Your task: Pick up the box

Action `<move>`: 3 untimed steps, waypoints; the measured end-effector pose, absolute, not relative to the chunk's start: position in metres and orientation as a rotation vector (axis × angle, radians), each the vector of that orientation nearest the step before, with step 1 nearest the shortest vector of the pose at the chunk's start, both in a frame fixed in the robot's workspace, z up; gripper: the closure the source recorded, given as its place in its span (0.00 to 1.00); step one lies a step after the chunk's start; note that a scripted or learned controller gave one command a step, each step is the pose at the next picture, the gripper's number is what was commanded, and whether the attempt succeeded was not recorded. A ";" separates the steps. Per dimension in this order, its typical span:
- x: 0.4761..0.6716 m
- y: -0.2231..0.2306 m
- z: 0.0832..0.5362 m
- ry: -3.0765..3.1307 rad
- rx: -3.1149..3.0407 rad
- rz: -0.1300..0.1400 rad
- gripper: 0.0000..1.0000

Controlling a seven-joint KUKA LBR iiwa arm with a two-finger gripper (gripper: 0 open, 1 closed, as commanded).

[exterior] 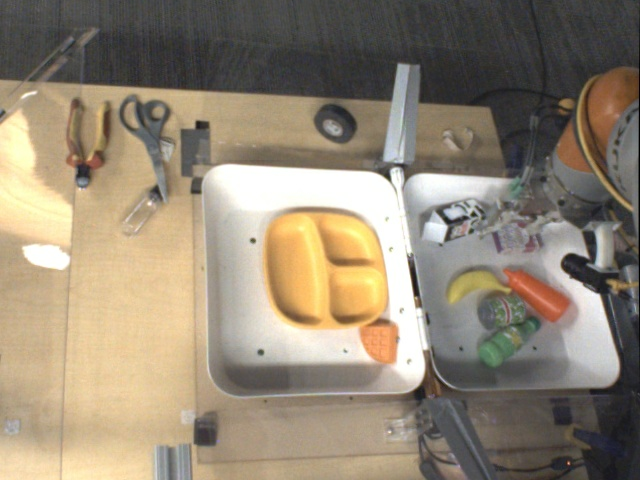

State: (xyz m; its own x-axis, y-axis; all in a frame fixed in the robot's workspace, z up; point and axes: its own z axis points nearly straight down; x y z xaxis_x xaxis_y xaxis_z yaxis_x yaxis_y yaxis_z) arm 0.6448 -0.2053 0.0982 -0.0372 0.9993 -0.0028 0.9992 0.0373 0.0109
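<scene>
I am looking down on the tabletop (pixel 100 348), which is carrying two shallow white bins side by side. The left bin (pixel 240 348) is holding a yellow divided tray (pixel 325 266) in its middle, and an orange waffle-patterned piece (pixel 380 342) is lying just off the tray's near right corner, touching or nearly touching it. The right bin (pixel 590 353) is holding the smaller items. The arm (pixel 605 118) is reaching in from the right, its orange band showing above the bin's far right corner, and the claw (pixel 527 200) is hanging over the far part of the right bin above a crumpled clear wrapper (pixel 515 233); I cannot tell how the claw is set, since the end of it is blurring into the clutter. The box (pixel 452 220), white with black markings, is lying in the far left corner of the right bin, just beside the wrapper and apart from the claw. Nearer me, a yellow banana (pixel 475 285) is lying beside an orange carrot (pixel 538 293), with a grey can (pixel 503 311) and a green bottle (pixel 505 343) below them. On the tabletop to the left, scissors (pixel 150 138) and red-handled pliers (pixel 85 140) are lying well apart from the bins, and a black tape roll (pixel 335 123) is sitting behind the left bin.
</scene>
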 end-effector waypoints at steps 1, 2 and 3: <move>0.649 -0.206 0.112 2.244 2.155 0.018 1.00; 0.649 -0.206 0.112 2.244 2.155 0.018 0.00; 0.650 -0.208 0.100 2.165 2.236 0.022 0.00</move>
State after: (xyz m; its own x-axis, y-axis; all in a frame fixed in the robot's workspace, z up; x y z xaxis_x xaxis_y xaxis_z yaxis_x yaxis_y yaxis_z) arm 0.6503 -0.2080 0.0999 0.0324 0.9994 -0.0104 0.9990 -0.0320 0.0308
